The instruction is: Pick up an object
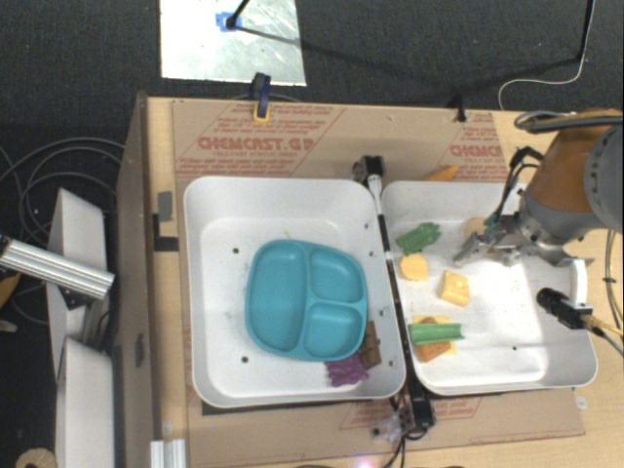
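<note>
Looking down on a cardboard-lined worktop over dark carpet: jaws, spread wide and empty, hover mid-right in the right white bin, near the yellow cheese wedge.

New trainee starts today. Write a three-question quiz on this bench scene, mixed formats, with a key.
1. True or false: the blue divided plate lies in the left bin.
2. Multiple choice: which item lies closest to the gripper in the right bin? A) purple piece B) cheese wedge C) brown piece
3. Fill in: the green leafy piece lies near the ____ between the bins.

Key: 1 true; 2 B; 3 divider
</note>
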You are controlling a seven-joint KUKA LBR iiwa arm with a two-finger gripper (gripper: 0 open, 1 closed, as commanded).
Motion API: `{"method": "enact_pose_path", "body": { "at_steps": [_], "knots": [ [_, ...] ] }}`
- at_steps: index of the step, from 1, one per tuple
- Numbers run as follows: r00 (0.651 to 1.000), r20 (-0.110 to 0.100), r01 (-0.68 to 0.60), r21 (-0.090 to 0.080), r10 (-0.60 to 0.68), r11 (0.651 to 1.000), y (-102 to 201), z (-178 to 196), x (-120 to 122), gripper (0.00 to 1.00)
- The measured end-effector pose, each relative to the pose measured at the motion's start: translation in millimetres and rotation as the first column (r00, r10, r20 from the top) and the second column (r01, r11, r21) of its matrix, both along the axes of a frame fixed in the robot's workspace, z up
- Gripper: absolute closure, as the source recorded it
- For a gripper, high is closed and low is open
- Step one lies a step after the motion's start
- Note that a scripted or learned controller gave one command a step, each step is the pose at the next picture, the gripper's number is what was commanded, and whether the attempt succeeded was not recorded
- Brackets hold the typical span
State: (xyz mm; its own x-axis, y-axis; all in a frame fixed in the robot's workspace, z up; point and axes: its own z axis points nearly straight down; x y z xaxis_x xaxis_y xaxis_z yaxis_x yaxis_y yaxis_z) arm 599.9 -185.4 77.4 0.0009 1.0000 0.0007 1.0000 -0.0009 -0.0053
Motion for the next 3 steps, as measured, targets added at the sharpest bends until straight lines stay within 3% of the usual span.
{"method": "enact_pose_path", "body": {
  "at_steps": [1,2,3],
  "knots": [
    [1.000,0.012,-0.008,-0.002,0.008,1.000,13.8,8.3,46.3,0.00],
    [1.000,0.011,-0.007,-0.001,0.007,1.000,12.9,18.4,45.2,1.00],
    [1.000,0.012,-0.010,0.000,0.010,1.000,72.0,54.1,71.0,1.00]
  ]
}}
